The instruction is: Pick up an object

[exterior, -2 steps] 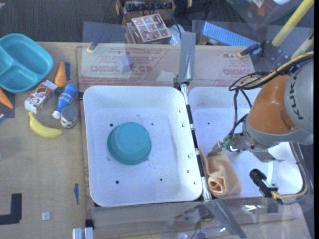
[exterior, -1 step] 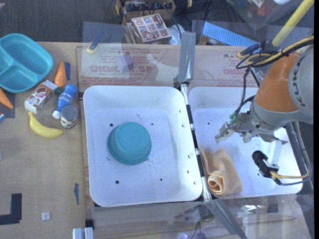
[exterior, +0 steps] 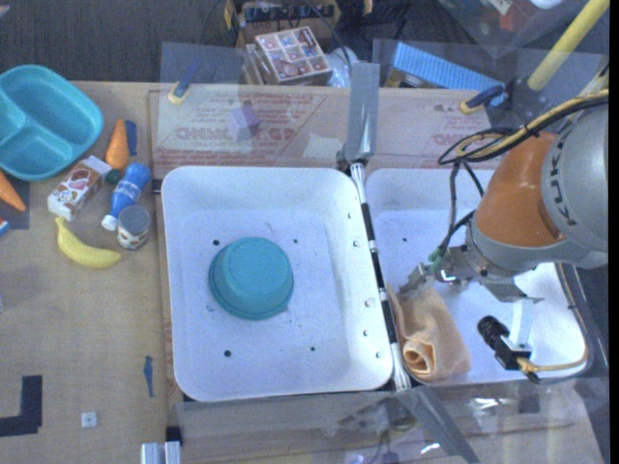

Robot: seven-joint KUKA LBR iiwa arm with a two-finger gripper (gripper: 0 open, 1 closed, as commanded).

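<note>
A teal bowl point(exterior: 251, 276) lies upside down in the middle of the left white bin point(exterior: 193, 201). In the right white bin point(exterior: 406, 196), a tan, folded, soft-looking object point(exterior: 432, 338) rests against the front left corner. My gripper point(exterior: 430, 274) is low in the right bin, just above the far end of the tan object and close to or touching it. The grey arm with its orange band point(exterior: 517, 201) comes in from the right and hides much of that bin's floor.
A black part with a yellow cable point(exterior: 503, 344) hangs by the arm at the bin's front right. On the bench at left are a blue dish point(exterior: 44, 119), banana point(exterior: 85, 249), bottle point(exterior: 126, 193), can point(exterior: 133, 227), carrot point(exterior: 117, 145) and small carton point(exterior: 77, 187).
</note>
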